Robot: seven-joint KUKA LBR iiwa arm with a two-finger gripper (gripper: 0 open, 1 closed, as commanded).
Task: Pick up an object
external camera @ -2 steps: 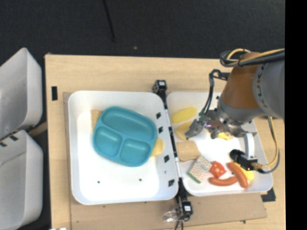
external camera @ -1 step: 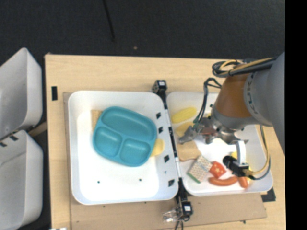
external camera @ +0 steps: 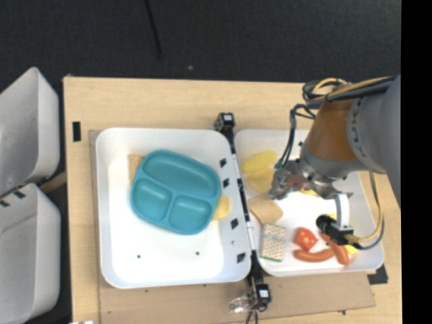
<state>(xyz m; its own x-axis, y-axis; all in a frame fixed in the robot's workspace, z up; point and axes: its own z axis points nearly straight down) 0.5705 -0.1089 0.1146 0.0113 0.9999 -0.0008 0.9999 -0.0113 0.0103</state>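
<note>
Gripper (external camera: 282, 184): lowered into the right bin (external camera: 361, 265) near its left wall; finger state cannot be told from this slanted overhead view, nor whether anything is held, as the wrist and cabling cover the tips.

Yellow object (external camera: 259, 163): rounded, lying in the right bin's upper left part, just beside the gripper on its left.

Tan piece (external camera: 265, 212): bread-like, lying just below the gripper, close to the dividing wall.

Patterned packet (external camera: 274, 241): pale, speckled, flat on the bin floor below the tan piece.

Red piece (external camera: 305, 237) and red-orange long item (external camera: 314, 254): near the right bin's lower edge, right of the packet. A further orange item (external camera: 341, 252) lies beside them, partly under black cabling.

Arm (external camera: 344, 130): grey, with orange band, reaching in from the right above the right bin.

Left bin (external camera: 108, 248): holds a blue divided tray (external camera: 174, 192), tilted, resting on a tan flat thing (external camera: 134, 164) at its upper left corner. A small yellow item (external camera: 223, 208) touches the tray's right edge.

Bench (external camera: 81, 106): light wood, bearing both bins side by side.
</note>
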